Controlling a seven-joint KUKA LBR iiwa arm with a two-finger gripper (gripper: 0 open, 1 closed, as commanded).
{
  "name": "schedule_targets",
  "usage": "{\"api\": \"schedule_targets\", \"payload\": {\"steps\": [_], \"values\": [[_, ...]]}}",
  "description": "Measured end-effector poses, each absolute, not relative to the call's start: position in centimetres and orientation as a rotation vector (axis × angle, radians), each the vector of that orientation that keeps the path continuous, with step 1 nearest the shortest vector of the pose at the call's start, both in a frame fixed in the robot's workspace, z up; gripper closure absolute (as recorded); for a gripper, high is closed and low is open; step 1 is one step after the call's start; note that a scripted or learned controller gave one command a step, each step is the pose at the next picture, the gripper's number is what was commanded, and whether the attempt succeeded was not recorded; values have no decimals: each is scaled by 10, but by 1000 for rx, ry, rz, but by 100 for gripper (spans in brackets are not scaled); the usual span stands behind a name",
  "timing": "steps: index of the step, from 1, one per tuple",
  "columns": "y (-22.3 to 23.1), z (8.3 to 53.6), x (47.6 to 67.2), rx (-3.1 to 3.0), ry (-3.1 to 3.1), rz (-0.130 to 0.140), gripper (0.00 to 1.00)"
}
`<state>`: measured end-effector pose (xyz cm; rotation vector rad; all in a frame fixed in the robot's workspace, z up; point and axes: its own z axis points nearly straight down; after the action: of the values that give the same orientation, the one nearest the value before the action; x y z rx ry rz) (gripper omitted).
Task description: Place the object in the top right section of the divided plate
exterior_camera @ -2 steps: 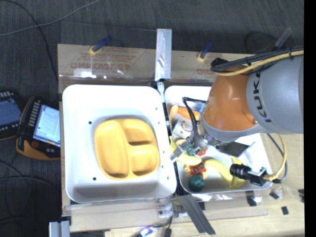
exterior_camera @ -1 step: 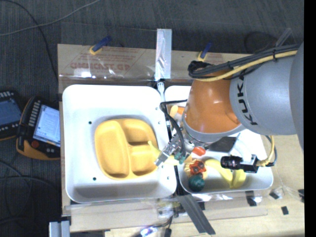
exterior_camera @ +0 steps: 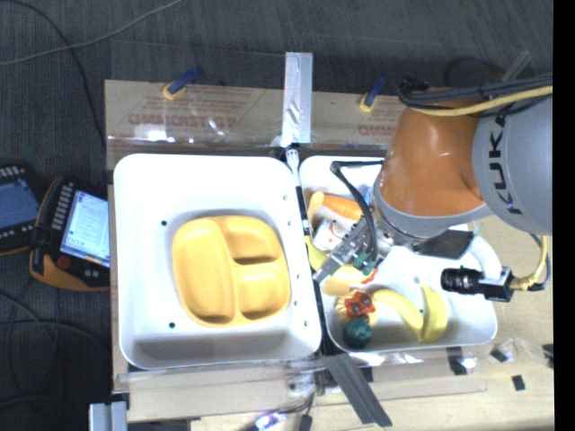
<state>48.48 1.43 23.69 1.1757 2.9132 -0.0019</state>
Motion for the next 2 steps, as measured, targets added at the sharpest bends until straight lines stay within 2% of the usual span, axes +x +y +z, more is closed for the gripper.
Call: {"api": "schedule_targets", "payload": {"steps": [1, 2], "values": [[14, 237, 485, 1175, 2914, -2, 0], [16, 245, 486, 1174, 2916, -1, 100]]}}
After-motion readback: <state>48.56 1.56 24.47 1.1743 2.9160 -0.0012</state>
